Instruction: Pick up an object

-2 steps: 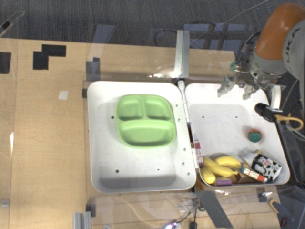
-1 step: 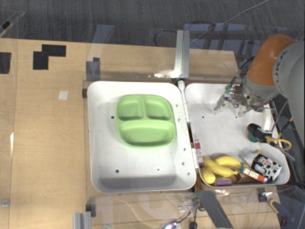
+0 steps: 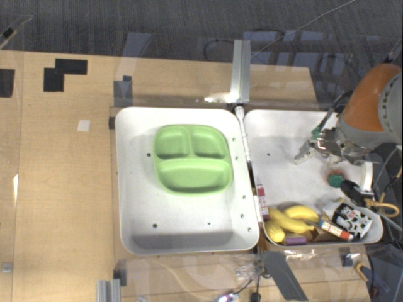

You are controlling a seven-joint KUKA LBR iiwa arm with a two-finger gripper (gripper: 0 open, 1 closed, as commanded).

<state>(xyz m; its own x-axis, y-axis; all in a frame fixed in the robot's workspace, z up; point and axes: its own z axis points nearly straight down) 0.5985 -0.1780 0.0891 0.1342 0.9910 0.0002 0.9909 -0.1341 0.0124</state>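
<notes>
Wooden worktop point(image 3: 63, 168) carrying two shallow white bins side by side, seen from above at a slant. At the far left of the frame, black angular marks point(image 3: 63, 74) lie on the wood near the upper edge. Left bin point(image 3: 135, 225): a green divided plate point(image 3: 191, 158), two small compartments above one long one, lies flat in the upper middle of the bin floor. A metal rail point(image 3: 241, 74) rises from the junction between the bins at centre top. Right bin point(image 3: 277, 137): objects are gathered along the lower edge, with yellow bananas point(image 3: 291, 222) at lower left of this bin, a red-and-white marker point(image 3: 337, 230) just beside them, and a black-and-white patterned item point(image 3: 354, 220) at the lower right corner; a small dark green object point(image 3: 335, 180) sits nearer the right wall. The gripper point(image 3: 313, 145) hangs over the bare upper floor of the right bin, well apart from the pile; whether its jaws are spread or pressed together cannot be told, and nothing is seen between them. The grey arm with its orange band point(image 3: 371, 102) enters at the right edge.
</notes>
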